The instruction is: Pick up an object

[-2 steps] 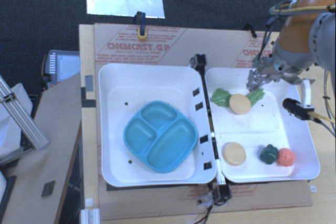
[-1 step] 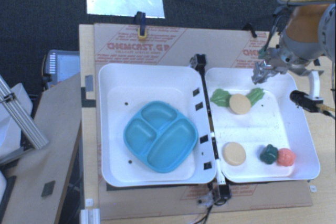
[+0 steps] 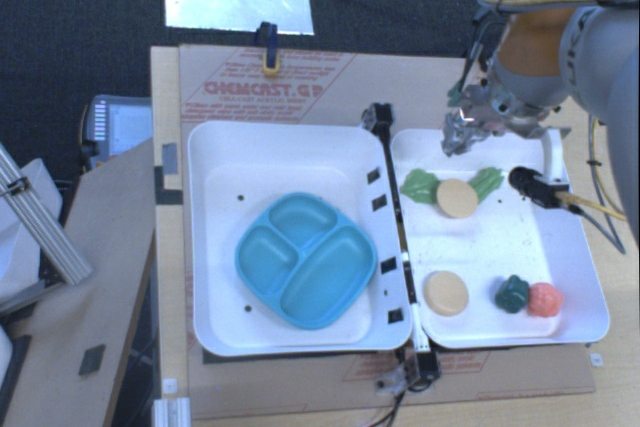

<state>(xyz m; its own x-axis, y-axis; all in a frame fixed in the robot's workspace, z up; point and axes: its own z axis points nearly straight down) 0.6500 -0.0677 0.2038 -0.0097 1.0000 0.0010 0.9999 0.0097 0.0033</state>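
- Gripper (image 3: 458, 141) over far-left corner of right bin (image 3: 562, 245); open or closed, cannot tell.
- Greens (image 3: 420, 185) and tan disc (image 3: 458, 199) just near of it, touching each other.
- Second disc (image 3: 446, 293), dark green piece (image 3: 512, 293), pink ball (image 3: 544, 299) along near side of right bin.
- Blue plate (image 3: 305, 260) in left bin (image 3: 230, 165).

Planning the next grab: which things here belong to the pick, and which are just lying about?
Job: claw; right bin; green leafy pieces; tan disc between them; second tan disc; dark green toy; pink toy.
Likely lying about: blue divided plate in the left bin; yellow clamp; cardboard sheet.
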